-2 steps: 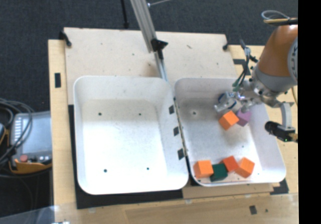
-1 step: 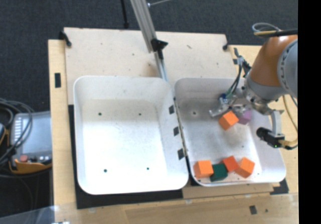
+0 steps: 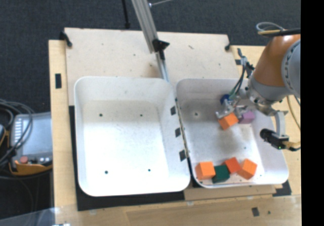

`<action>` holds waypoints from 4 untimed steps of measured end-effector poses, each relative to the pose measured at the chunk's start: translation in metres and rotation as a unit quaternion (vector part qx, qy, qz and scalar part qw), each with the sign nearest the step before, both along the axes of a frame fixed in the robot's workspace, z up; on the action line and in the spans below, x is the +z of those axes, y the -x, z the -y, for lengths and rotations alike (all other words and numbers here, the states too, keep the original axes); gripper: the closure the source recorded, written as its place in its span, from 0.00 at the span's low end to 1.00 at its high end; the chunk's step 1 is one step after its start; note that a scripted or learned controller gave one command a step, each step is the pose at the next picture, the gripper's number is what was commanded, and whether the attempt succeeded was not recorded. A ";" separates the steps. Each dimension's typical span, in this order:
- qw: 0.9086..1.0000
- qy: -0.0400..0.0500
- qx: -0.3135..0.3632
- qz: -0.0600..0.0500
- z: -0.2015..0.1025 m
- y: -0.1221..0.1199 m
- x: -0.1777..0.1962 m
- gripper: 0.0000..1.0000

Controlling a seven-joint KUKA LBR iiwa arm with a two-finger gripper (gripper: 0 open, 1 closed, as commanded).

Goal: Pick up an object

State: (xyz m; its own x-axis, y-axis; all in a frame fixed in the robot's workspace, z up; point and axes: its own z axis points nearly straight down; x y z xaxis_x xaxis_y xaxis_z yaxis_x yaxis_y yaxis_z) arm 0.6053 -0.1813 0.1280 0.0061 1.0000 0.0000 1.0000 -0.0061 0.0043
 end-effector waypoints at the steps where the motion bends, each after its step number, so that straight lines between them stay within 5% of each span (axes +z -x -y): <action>1: 1.000 0.001 0.002 0.000 0.007 0.004 0.048 1.00; 3: 1.000 0.001 0.006 0.001 0.000 0.007 0.146 1.00; 4: 1.000 0.000 0.006 -0.003 -0.055 0.012 0.132 1.00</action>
State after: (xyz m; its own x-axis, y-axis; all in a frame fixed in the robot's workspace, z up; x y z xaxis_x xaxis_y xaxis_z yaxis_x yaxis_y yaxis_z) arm 0.5937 -0.1266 0.2602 -0.0058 1.0000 -0.0001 1.0000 0.0058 -0.0009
